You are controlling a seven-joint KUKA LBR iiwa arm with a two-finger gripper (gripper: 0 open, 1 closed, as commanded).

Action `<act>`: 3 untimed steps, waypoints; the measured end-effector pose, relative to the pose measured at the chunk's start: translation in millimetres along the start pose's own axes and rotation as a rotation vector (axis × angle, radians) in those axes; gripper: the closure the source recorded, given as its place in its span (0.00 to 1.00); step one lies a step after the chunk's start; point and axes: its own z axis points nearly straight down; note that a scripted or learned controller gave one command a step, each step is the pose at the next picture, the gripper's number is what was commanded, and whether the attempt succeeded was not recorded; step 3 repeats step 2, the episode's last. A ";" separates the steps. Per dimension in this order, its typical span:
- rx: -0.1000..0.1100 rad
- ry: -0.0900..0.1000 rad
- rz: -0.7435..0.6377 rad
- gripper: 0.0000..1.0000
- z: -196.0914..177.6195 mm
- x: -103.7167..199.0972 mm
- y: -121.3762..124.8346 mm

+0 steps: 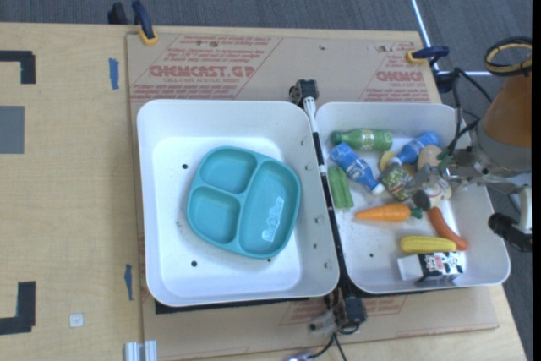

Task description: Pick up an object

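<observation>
The grey KUKA arm with its orange band (pixel 511 114) reaches in from the right edge of the view, its wrist bent low and pointing left. Its two-finger metal gripper (pixel 431 177) sits at the end, well down, its tip too cluttered to read.

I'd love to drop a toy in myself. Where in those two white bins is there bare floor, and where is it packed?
Left bin: bare white strips ring the teal divided plate, widest along the left wall and near edge. Right bin: a free patch at the near left, below the carrot and left of the corn cob. Its far half is crowded with bottles, where the gripper sits.
</observation>
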 end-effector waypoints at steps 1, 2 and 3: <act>-0.005 -0.005 0.001 1.00 -11.9 -2.0 1.3; 0.015 0.004 0.018 1.00 -81.7 60.0 16.2; 0.015 0.004 0.018 1.00 -81.7 60.0 16.2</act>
